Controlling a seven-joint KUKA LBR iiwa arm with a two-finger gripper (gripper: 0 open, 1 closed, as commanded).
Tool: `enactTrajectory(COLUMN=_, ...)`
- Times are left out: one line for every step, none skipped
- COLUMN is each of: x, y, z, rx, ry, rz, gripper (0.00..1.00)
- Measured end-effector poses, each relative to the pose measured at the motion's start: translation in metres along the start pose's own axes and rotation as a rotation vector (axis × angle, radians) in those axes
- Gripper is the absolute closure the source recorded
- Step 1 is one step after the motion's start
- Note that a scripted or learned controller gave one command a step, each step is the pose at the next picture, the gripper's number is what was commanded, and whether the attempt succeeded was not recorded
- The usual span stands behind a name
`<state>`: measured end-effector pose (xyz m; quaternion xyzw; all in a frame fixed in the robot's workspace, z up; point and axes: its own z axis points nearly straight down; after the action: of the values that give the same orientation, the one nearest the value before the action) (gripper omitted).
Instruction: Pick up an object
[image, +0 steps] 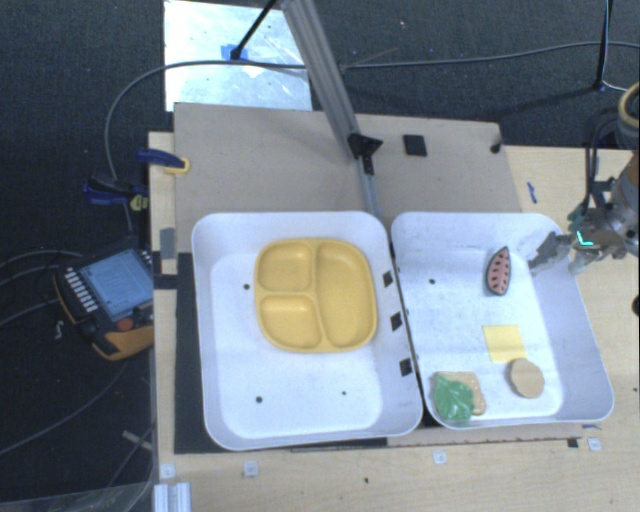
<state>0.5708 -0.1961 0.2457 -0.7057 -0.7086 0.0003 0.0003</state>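
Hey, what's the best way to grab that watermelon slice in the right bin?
Probably from straight above, fingers closing across the watermelon slice at its narrow middle. It lies flat and long, running up-down in the right bin, with bare floor on both sides.

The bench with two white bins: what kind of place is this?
Probably a robot test lab. Two white bins sit on a bench, toy food such as a watermelon slice lies in the right one, and a handheld controller with loose cables lies beside it.
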Motion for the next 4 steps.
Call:
enactTrajectory(x=0.000, y=0.001, z=-0.001, rx=-0.002, ry=-0.001, rz=-0.001, gripper=0.00)
enactTrajectory(x=-0.006, y=-0.005, z=0.057, rx=0.002, ry=0.000, rz=0.003, gripper=0.00)
enactTrajectory(x=-0.005, y=0.004, z=0.104, rx=0.000, ry=0.000, rz=0.000, gripper=0.00)
enactTrajectory(x=-0.004, y=0.005, z=0.155, rx=-0.001, ry=0.000, rz=0.003, gripper=0.00)
